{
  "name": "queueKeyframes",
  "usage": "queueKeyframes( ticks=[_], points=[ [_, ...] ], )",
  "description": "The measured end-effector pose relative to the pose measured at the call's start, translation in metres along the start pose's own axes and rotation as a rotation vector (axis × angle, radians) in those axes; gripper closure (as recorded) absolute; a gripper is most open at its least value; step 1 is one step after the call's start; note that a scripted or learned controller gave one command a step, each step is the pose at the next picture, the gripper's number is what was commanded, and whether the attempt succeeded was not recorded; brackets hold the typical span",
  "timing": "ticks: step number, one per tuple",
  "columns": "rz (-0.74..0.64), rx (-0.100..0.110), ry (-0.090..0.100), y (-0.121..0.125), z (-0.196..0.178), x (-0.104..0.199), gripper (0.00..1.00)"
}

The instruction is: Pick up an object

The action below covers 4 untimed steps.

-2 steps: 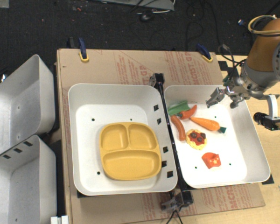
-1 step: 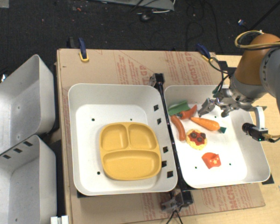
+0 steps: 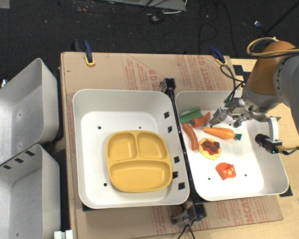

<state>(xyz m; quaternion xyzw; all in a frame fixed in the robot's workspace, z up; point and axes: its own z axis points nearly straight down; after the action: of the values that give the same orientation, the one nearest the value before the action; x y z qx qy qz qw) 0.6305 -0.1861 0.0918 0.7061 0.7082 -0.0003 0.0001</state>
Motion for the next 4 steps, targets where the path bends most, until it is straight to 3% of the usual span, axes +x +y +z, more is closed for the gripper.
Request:
queueKeyframes(
  ticks=[1,2,3,4],
  points=[
    [-0.001,-0.003,-0.001,0.001,-0.011,0.000,1.00],
    [0.000,-0.007,-0.001,0.003,-0.076,0.003,1.00],
    [0.000,-0.005,-0.001,0.004,-0.111,0.003,1.00],
    [-0.003,-0.001,0.001,0.002,-0.121,0.049,1.00]
  ],
)
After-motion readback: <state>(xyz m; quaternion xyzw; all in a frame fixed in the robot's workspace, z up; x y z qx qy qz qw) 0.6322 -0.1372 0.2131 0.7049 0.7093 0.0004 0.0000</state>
